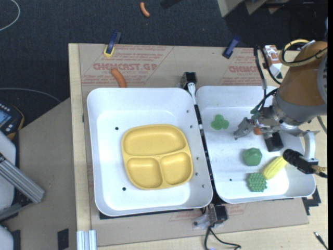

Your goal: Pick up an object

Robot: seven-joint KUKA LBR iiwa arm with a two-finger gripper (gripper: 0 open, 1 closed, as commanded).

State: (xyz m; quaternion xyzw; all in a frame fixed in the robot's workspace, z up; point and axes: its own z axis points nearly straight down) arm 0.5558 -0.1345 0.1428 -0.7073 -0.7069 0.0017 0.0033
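The claw (250, 128) hangs over the right bin (229, 163), its 2 fingers spread wide with nothing between them, one tip grey, the other showing orange. Just left of it lies a small green leafy piece (220, 122). Below it sits a green pepper (252, 156), then a yellow corn cob (274, 166) touching a green broccoli (256, 182). The left bin (104, 113) holds a yellow 3-part plate (156, 155)

A robotics lab: clamped cardboard bench (156, 61), white bins (99, 139), cabling.
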